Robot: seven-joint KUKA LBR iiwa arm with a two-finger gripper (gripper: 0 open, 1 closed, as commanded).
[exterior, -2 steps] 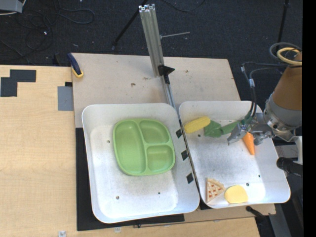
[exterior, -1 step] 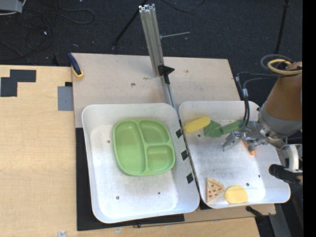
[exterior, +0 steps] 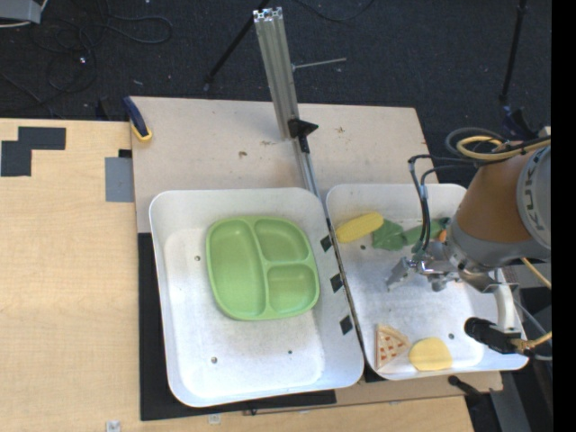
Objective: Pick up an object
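Tool (exterior: 407,271) hovers low in right bin (exterior: 360,331), apparently spread wide, near green toy (exterior: 389,235).

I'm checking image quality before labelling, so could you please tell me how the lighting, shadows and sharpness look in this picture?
In the camera view, lighting is even and soft, with faint shadows; the shallow white right-hand bin looks bright but not blown out; the green compartment plate is fairly sharp, while the metal gripper and the small yellow oval piece look slightly soft; the dark floor at the top is underexposed.
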